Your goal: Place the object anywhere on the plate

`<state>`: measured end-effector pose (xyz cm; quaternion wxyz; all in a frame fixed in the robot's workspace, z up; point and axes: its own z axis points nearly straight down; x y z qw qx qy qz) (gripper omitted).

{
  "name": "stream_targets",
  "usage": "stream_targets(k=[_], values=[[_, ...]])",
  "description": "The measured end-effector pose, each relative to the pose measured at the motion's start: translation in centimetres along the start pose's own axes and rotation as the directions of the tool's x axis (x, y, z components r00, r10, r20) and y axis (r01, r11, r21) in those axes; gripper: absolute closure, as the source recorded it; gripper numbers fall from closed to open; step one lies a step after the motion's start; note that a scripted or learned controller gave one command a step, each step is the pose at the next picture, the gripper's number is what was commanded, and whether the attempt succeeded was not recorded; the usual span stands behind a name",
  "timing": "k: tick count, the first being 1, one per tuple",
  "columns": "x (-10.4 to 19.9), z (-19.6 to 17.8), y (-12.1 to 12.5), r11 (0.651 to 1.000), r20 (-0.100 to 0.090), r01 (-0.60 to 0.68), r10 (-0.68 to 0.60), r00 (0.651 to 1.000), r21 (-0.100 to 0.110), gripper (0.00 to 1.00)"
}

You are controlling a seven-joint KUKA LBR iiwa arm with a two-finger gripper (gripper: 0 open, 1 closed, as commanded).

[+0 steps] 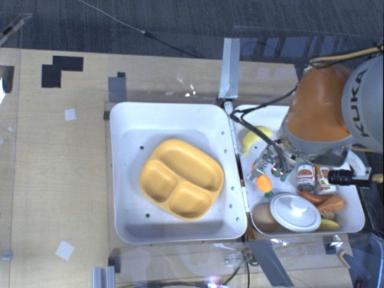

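In the left bin (120, 161), yellow plate (182, 178), bare floor around its edges.

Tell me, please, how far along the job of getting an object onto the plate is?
Nothing looks done yet: the yellow plate in the left bin carries nothing. In hand: the gripper is low in the right bin, near a small orange object. Picking an object and placing it remain.

One fixed camera looks down at a slant on both bins (120, 161), the arm (321, 110) entering from the right.
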<state>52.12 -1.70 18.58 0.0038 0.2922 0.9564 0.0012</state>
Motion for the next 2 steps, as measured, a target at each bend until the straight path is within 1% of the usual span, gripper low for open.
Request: stream_targets(k=[1, 2], values=[[4.54, -6.54, 6.26, 1.0, 0.001, -0.003, 0.003, 1.0, -0.005, 1.0], [4.43, -6.45, 6.08, 1.0, 0.001, -0.006, 0.006, 1.0, -0.002, 0.0]])
